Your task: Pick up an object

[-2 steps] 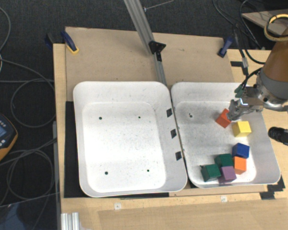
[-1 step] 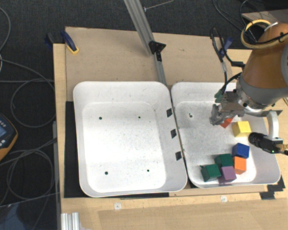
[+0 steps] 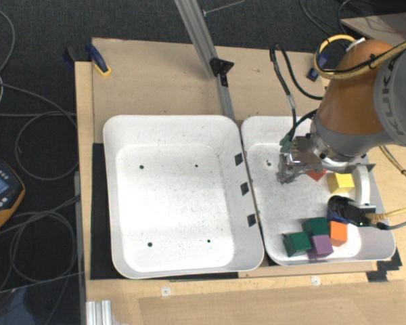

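The fingers [image 3: 289, 170] hang low over the right bin [image 3: 271, 202], pointing down at its bare speckled floor, and whether they are spread or pressed together I cannot tell, for they read as one small metallic cluster with nothing visibly between them. The things to pick lie nearby — a red block [image 3: 317, 175] just beside the wrist and partly hidden by it, a yellow block [image 3: 342, 181] a little further right, and near the bin's front edge a dark green block [image 3: 297, 242], a second green block [image 3: 317, 226], a purple block [image 3: 321, 246] and an orange block [image 3: 339, 231], crowded and touching. To do this step well, I judge the arm should centre on one block that stands apart — the yellow looks the cleanest choice — rather than the packed cluster, where neighbours would crowd the grasp. The left bin [image 3: 122, 141] holds nothing to aim for. No brand, label or writing is legible anywhere on the table [image 3: 155, 73].
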`<state>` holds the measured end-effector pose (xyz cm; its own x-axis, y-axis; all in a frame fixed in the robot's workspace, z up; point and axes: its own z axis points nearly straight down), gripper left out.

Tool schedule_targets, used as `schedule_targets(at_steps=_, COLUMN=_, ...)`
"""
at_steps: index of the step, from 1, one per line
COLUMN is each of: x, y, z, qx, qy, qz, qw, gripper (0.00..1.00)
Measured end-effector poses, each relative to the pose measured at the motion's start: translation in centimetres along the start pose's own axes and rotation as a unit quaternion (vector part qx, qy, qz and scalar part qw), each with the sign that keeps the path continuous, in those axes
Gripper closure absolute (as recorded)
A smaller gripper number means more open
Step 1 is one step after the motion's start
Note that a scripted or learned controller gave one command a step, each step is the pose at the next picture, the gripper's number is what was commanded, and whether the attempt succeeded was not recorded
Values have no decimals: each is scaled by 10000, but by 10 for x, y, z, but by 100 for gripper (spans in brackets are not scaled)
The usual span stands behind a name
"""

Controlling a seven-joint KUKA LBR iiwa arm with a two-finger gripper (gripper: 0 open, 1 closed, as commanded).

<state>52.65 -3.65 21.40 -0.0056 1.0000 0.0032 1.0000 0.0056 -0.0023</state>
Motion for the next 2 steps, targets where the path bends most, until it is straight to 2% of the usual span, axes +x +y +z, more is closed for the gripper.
schedule_targets(at_steps=1, x=59, y=-4, z=-16, qx=-27, qy=0, qz=-14, qw=10000, gripper=100)
schedule_targets(at_steps=2, x=115, y=-12, z=-9, qx=4, qy=1, qz=-9, qw=10000, gripper=100)
